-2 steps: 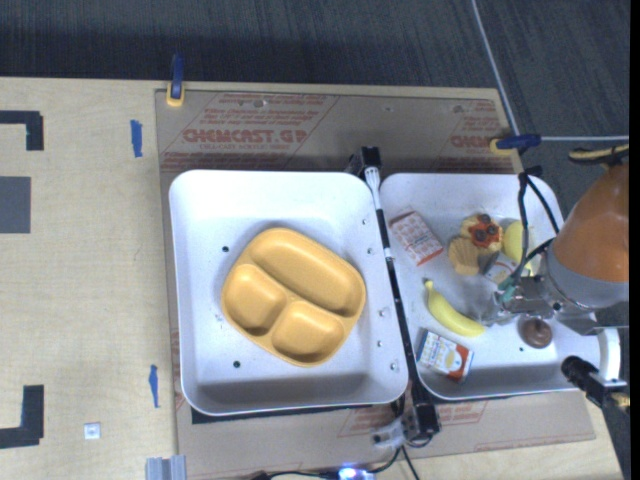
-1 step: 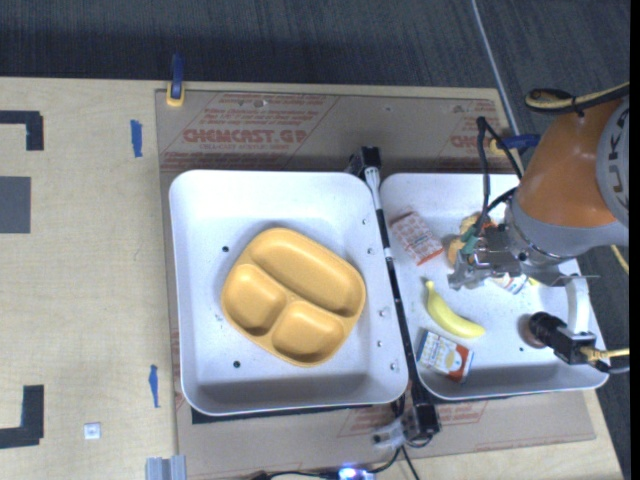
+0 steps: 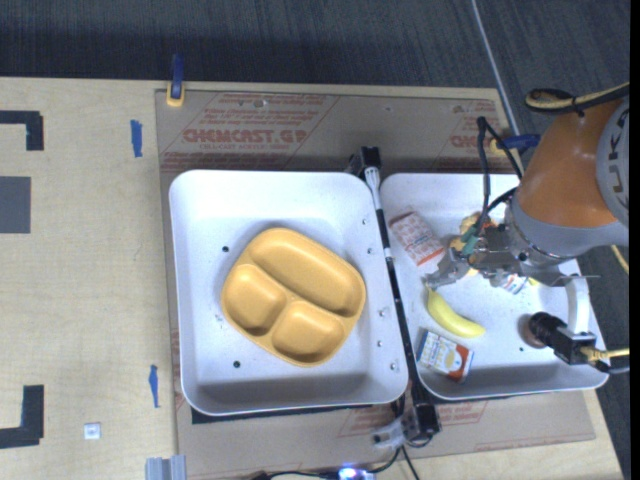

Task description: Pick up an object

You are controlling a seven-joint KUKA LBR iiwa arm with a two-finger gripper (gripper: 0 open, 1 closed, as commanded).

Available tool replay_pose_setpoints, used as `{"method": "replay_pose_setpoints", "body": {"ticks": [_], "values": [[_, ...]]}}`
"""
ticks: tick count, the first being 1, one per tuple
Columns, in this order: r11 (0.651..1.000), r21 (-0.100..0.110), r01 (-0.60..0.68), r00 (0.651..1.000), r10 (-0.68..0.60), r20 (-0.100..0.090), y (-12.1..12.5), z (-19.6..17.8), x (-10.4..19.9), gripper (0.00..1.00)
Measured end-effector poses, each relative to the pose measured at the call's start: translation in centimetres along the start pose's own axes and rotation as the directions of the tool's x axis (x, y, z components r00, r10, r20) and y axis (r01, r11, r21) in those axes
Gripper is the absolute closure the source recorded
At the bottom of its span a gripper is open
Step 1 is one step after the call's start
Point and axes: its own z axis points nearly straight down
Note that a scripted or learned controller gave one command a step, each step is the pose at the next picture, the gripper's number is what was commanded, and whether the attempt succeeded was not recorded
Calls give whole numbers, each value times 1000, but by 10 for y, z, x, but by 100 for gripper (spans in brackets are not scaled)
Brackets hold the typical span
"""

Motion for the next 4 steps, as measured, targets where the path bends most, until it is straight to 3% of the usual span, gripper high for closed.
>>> {"method": "replay_pose_setpoints", "body": {"ticks": [1,2,3,4], "values": [[1000,-10,-1,1000,1,1,13,84,-49,0],[1000,-2,-1,1000,1,0,-36,99,-25,0],[1000,-8,-2,1000,2,3,-34,88,-26,100],[1000,-8,-2,1000,2,3,-34,88,-26,0]]}}
